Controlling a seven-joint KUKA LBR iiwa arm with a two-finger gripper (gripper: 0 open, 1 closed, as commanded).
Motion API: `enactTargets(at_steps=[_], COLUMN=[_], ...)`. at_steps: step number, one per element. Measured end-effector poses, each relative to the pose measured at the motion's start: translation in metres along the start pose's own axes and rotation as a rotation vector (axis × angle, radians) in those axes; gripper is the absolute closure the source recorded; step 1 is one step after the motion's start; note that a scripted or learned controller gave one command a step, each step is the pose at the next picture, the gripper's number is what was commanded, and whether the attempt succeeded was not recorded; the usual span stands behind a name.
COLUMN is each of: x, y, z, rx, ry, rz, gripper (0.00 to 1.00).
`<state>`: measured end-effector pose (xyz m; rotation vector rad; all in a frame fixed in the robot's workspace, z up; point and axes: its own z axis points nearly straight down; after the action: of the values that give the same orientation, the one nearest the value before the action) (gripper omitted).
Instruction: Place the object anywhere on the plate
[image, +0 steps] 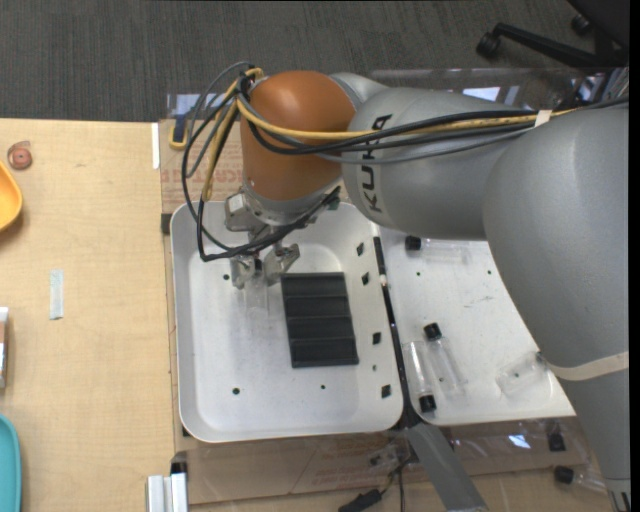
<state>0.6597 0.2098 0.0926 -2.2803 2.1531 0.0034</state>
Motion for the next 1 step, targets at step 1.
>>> enactTargets(at_steps=[1], x=[-0.0184], y=[-0.001], z=[0.0004], rx=[-0.001], ry=[0.0], rz=[-0.367], gripper=[1.0])
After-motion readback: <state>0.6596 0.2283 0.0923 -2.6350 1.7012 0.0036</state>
